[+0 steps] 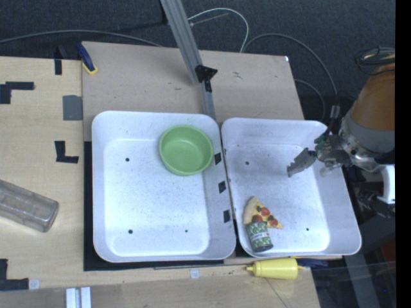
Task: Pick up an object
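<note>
A green bowl point(185, 149) sits at the back right of the left bin point(115, 191). In the right bin point(334, 217), near the front left, a pizza-slice toy point(260, 211) lies next to a small green can point(260, 236) on its side. My gripper point(302, 164) hangs over the right bin's back right part, well apart from both items, reaching in from the right. Nothing shows between its fingers.
A yellow bottle point(277, 269) lies on the bench just in front of the right bin. A clear plastic container point(26, 205) lies at the far left. A grey pole point(183, 31) slants down to the bins' back edge.
</note>
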Robot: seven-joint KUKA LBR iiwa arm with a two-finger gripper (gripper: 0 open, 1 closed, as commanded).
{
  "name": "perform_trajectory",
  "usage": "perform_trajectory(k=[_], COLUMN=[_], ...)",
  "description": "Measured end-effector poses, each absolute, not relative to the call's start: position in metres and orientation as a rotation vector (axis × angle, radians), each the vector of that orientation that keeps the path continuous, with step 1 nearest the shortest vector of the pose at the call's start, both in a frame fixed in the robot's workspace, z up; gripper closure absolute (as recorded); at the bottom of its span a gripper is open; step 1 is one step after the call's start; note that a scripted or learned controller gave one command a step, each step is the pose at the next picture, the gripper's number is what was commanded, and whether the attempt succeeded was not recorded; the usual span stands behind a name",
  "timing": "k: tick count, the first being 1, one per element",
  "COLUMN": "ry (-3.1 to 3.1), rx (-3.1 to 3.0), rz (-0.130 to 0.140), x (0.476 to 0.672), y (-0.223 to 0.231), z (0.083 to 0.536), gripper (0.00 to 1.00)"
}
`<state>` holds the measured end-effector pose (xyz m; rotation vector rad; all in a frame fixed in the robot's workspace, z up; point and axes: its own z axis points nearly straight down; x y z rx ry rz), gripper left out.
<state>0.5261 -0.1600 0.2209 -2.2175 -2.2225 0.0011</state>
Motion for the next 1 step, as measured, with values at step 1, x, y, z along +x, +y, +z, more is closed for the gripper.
perform_trajectory(k=[1], ry=[-2.223], rx=[-2.217], rz=[0.001], x=[0.5261], y=[-0.1601], z=[0.2209], gripper=[0.0])
